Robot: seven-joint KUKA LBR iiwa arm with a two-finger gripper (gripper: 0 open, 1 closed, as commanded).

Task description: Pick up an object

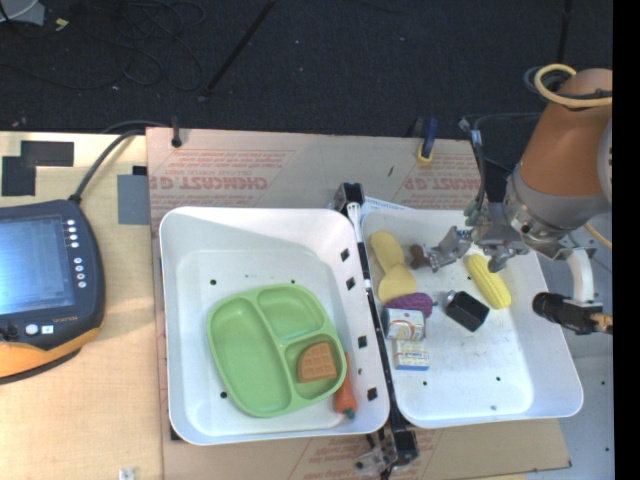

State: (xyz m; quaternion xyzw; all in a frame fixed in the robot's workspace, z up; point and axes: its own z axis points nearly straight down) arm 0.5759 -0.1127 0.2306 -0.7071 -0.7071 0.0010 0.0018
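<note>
Leftmost, a black teach pendant with a lit screen rests on the bench. Beside it, the left bin holds a green divided tray; a brown waffle-like piece lies in the tray's small compartment, and an orange carrot lies just beside the tray's lower right corner. Across the divider, the right bin holds two pale yellow pieces, a purple object, a small printed carton, a black block and a yellow corn cob. Above the corn's upper end the gripper hangs with fingers spread wide, nothing between them.
</note>
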